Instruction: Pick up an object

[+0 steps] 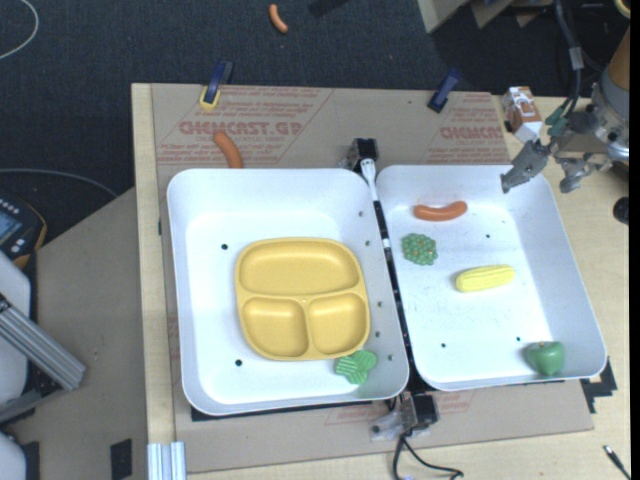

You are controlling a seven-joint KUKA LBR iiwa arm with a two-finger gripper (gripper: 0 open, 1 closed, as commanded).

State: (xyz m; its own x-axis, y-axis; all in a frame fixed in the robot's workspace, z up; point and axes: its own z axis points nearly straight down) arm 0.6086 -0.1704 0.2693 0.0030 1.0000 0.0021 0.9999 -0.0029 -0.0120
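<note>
The right bin (560, 268) holds an orange-red sausage (440, 210), a green knobbly vegetable (419, 249), a yellow corn cob (485, 279) and a green pepper (545, 357). My gripper (545, 175) hangs over the bin's far right corner, up and to the right of the sausage. Its two dark fingers (519, 175) are spread apart, so it is open with nothing between them. In the left bin (200, 268) lie a yellow divided plate (300, 298) and a small green toy (355, 367) at the plate's near right corner.
Another sausage (229, 149) lies on the cardboard behind the left bin, and a third (278, 17) on the dark floor beyond. Blue clamps (215, 85) (443, 90) grip the board's far edge. A small box (520, 108) sits near the arm.
</note>
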